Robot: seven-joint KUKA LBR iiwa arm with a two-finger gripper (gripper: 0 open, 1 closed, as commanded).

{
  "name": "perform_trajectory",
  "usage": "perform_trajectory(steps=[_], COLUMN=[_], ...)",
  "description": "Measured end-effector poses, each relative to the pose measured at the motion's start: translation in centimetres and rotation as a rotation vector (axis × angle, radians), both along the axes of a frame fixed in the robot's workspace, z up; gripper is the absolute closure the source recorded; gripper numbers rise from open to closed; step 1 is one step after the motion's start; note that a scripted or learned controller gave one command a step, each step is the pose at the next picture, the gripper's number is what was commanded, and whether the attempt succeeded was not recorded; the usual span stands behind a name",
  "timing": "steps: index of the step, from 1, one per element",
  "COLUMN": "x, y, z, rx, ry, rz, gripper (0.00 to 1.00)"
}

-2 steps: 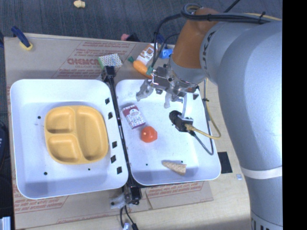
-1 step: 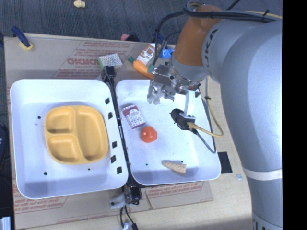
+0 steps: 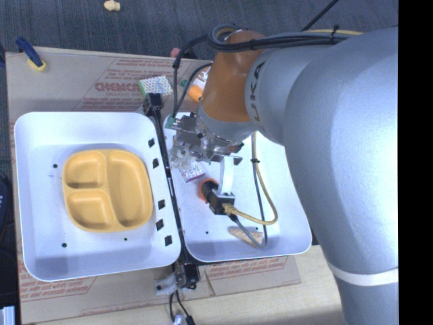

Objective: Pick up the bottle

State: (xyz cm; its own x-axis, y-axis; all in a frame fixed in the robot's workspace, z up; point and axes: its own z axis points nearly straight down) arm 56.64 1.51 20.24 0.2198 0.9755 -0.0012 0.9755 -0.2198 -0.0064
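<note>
Bottle of clear plastic with a reddish label [image 3: 190, 170]: from the fixed camera above the bench, this appears to be the thing lying in the right shallow white bin [image 3: 287, 239], close to the wall that bin shares with its neighbour. It is small and partly covered, so its exact pose is hard to read. The two-finger gripper [image 3: 184, 154] hangs directly over it at the end of the grey arm with the orange band [image 3: 230, 80], low in the bin and very near or touching the bottle. How wide the claw stands cannot be told from this angle, nor whether anything is held.

A tan flat scrap [image 3: 245, 235] lies near the same bin's front edge, well apart from the bottle. The left shallow white bin [image 3: 40, 249] holds a yellow three-compartment plastic tray [image 3: 107, 188].

The step in hand looks like the grasp itself, with the approach done and no lift begun. The next move probably calls for a firm closure across the bottle's slippery body, then a straight rise clear of the shared wall.
</note>
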Motion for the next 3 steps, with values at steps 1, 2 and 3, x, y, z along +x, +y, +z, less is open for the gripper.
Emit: perform_trajectory(steps=[1, 2, 3], x=[-7.6, -9.0, -9.0], y=[1.3, -4.5, 0.6], z=[3.1, 0.1, 2.9], rx=[0.001, 0.001, 0.001], ry=[-0.001, -0.001, -0.004], rz=[0.178, 0.024, 0.197], gripper=[1.0, 1.0, 1.0])
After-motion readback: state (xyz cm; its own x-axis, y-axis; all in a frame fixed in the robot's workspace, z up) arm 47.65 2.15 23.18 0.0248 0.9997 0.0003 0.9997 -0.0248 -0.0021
